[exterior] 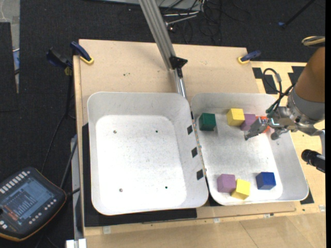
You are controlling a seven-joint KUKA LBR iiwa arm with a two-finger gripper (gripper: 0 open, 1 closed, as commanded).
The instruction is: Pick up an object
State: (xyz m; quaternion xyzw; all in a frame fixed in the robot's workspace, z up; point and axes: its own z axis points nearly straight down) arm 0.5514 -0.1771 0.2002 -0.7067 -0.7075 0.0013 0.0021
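Just left of the gripper [264, 128], whose fingers seem open and empty, sits a purple cube [250, 121] touching a yellow cube [236, 117]; probably light and stiff, best pinched on its two free flat faces.

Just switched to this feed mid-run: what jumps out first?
The coloured blocks all sit in the right bin: a green block, yellow block and pink block at the back. The gripper reaches in from the right beside the pink block. A blue block lies near the front.
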